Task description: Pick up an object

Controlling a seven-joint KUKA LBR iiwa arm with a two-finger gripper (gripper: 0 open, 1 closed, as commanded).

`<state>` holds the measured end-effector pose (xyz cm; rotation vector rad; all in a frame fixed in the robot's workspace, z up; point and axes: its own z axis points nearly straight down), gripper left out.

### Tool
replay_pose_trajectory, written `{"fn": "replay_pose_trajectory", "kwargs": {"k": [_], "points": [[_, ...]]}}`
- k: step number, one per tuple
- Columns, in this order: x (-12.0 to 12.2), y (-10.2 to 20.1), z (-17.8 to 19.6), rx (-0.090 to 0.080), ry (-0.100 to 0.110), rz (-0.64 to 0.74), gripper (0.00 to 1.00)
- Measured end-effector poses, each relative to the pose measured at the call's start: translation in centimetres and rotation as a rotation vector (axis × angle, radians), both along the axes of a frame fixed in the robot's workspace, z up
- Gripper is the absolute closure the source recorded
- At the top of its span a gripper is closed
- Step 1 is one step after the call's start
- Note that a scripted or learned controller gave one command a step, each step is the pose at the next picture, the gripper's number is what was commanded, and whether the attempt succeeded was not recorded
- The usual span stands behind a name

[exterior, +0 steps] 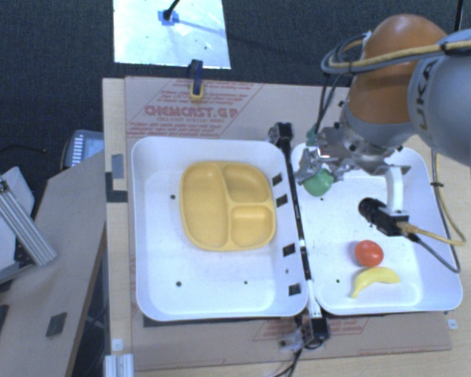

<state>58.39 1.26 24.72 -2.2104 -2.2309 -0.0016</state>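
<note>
The tool (317, 170) hangs over the right bin's (424, 293) upper left corner, with a green ball (319, 184) right at its tip, toward six o'clock. Whether it is clenched on the ball, I cannot tell. The divider wall lies close at nine o'clock. Open floor spreads toward four o'clock, where a tomato (368, 252) and banana (374, 280) lie well apart.

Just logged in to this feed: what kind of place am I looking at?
Most likely a robot lab grasping bench, not a kitchen: two white bins taped side by side, toy food such as a banana and tomato, and a grey arm's hand over them.
</note>
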Motion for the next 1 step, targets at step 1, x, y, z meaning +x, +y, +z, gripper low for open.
{"fn": "replay_pose_trajectory", "kwargs": {"k": [1], "points": [[0.15, 5.68, -1.54, 0.0, 0.0, 0.001, 1.0]]}}
